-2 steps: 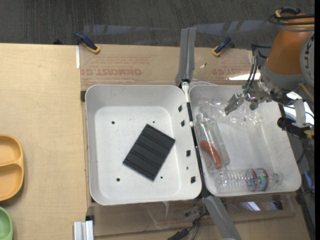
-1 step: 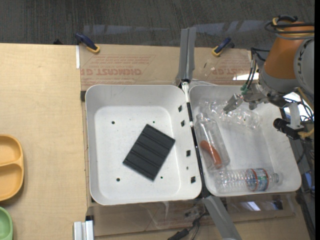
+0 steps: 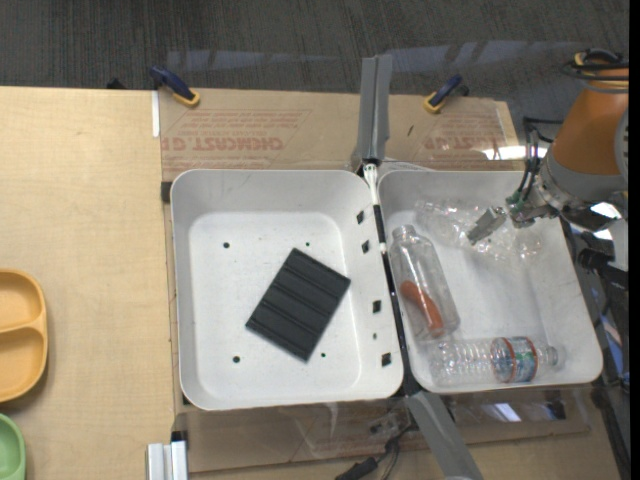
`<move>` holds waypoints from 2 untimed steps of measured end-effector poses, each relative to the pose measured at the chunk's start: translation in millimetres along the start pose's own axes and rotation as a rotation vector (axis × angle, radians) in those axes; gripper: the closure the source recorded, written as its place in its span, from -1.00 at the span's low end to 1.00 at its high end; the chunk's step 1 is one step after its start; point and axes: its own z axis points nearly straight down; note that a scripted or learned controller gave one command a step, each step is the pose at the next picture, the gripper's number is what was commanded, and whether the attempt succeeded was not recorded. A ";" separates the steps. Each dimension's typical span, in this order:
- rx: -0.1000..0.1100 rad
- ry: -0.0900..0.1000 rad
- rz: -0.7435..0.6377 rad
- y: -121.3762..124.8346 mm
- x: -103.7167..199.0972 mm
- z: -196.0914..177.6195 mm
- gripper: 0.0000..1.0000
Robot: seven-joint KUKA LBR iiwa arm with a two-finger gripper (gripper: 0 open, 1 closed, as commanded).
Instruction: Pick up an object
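In the left bin (image 3: 200, 268) a black ribbed rectangular pad (image 3: 298, 303) lies flat and turned at an angle. The right bin (image 3: 570, 298) holds a clear bottle (image 3: 422, 278) with an orange item inside, lying along the left wall. A clear water bottle with a colourful label (image 3: 495, 359) lies along the front wall. Crumpled clear plastic wrap (image 3: 455, 223) sits at the back. My gripper (image 3: 488, 225) hangs low over the back of the right bin, at the right side of the plastic wrap, with the grey and orange arm (image 3: 585, 138) behind it.
A divider (image 3: 374, 118) rises between the bins at the back. Blue and orange clamps (image 3: 175, 86) (image 3: 443, 93) hold cardboard behind the bins. An orange divided tray (image 3: 18, 333) and a green dish (image 3: 8, 450) sit at the left edge of the wooden bench.
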 end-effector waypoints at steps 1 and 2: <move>0.006 -0.006 -0.051 2.8 28.7 4.6 -1.00; 0.007 -0.005 -0.052 2.6 29.0 5.0 -1.00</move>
